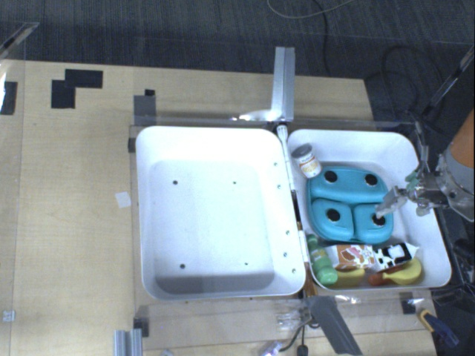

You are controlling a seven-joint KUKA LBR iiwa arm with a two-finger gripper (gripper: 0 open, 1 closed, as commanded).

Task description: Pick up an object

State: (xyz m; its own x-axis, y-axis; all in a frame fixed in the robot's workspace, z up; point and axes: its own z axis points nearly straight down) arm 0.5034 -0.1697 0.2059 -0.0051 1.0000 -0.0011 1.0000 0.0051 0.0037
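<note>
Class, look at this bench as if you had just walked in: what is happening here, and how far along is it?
A robot arm reaches in from the right over the right bin. Its gripper hangs at the right edge of a teal tray with round holes. A small jar lies behind the tray; a carton and a yellow toy lie in front. Nothing looks lifted yet. The left bin sits alongside.

A robotics lab or test cell: a pale wooden counter [67,199] carries two white bins [211,213] fixed side by side against a metal post [284,80], black markers [74,86] stuck at its far left, and a loose cable [326,6] lying on dark carpet [148,13] beyond.
</note>
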